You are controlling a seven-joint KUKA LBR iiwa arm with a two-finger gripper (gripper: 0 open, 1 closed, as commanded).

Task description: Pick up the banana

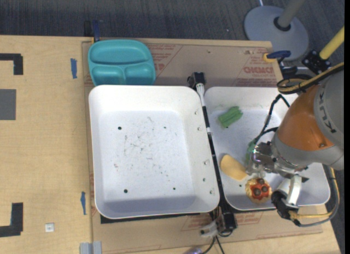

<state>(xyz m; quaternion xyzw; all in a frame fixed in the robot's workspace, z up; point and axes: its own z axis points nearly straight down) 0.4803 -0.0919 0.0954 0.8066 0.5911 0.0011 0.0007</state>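
Two bins: we saw two shallow white bins side by side on the desk (pixel 44 138), the left bin (pixel 147 97) toward the middle of the desk and the right bin (pixel 246 95) by its right edge.
Progress: we judged the pick not yet made; nothing showed lifted, and the whole grasp and raise looked left to do.
Banana: we took the pale yellow piece (pixel 233 167) lying in the right bin, near that bin's left wall and toward its front edge, to be the banana; it rested on the bin floor.
Claw: the claw (pixel 261 163) sat low over the right bin, just beside the banana on its right; we could not tell how its parts were set, since the wrist hid them.
Arm: the grey arm with its orange band (pixel 306 124) reached in over the desk's right edge and covered much of the right bin.
Right bin contents: besides the banana we saw a green item (pixel 230 116) toward the back, and a round orange and red item (pixel 258 189) at the front, near the claw.
Left bin contents: we saw only small dark specks on its floor.
Behind the bins: a teal divided tray (pixel 121 61) lay at the back edge of the desk, just behind the left bin.
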